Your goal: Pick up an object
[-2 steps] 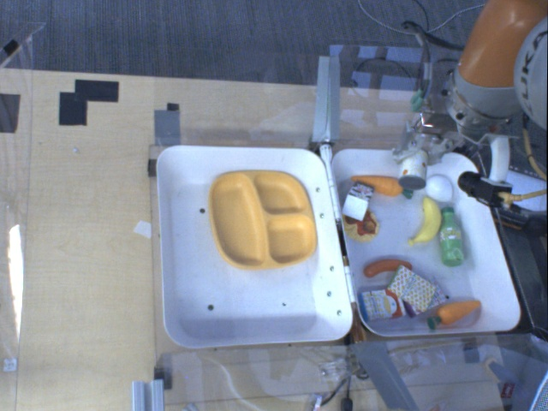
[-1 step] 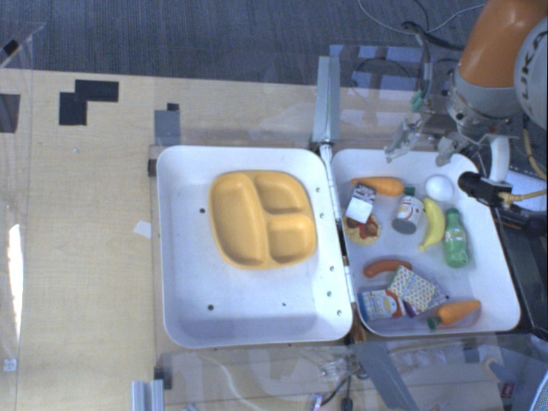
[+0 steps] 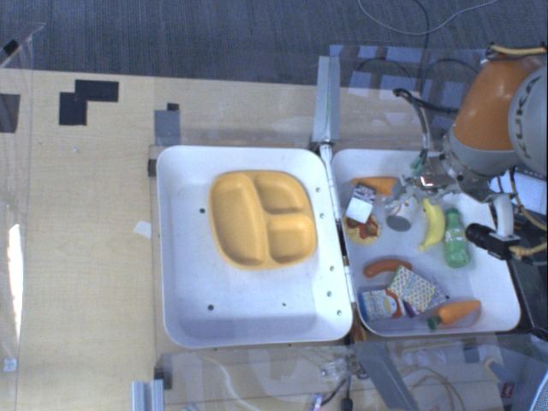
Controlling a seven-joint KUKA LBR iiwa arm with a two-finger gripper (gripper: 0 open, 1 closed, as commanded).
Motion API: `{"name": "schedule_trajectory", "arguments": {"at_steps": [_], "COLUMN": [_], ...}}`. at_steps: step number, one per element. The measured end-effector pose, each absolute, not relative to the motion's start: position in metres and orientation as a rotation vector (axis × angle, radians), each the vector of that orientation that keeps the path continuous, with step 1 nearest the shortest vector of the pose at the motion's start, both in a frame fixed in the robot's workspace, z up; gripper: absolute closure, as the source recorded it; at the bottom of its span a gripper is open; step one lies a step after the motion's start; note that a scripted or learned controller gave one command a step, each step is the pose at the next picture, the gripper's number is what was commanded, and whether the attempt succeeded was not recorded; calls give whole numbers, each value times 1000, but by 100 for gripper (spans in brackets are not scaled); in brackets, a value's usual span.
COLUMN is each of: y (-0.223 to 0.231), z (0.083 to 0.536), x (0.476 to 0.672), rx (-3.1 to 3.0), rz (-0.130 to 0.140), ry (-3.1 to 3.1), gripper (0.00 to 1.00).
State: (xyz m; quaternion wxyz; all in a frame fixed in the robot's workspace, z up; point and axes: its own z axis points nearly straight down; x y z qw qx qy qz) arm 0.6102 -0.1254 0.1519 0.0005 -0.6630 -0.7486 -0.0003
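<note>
The right white bin (image 3: 509,302) holds several small items. Among them are a yellow banana (image 3: 432,223), a green bottle (image 3: 455,240), a red-brown sausage (image 3: 387,267) and a carrot (image 3: 454,312). A drink carton (image 3: 384,302) lies beside a patterned packet (image 3: 418,288). At the bin's upper left are an orange piece (image 3: 377,184) and a small white and red box (image 3: 361,208). My gripper (image 3: 409,197) hangs low over the upper middle of this bin, between the orange piece and the banana, just above a small grey round object (image 3: 398,222). I see nothing held in it.
The left white bin (image 3: 184,315) carries a yellow divided plate (image 3: 261,217). A metal divider (image 3: 325,110) runs between the bins. The arm's orange band (image 3: 488,101) looms over the right bin's far right corner. Cables (image 3: 402,7) lie on the floor beyond.
</note>
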Motion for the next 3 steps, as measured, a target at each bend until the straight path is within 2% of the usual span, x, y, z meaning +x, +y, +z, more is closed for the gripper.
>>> {"name": "schedule_trajectory", "arguments": {"at_steps": [1,2,3], "y": [-186,-146,-140], "z": [87,84,94], "x": [620,652,657], "rx": [-2035,-2155,-2145], "rz": [-7,27,15], "ry": [-2406,-2267,-2286], "gripper": [0,0,100]}}
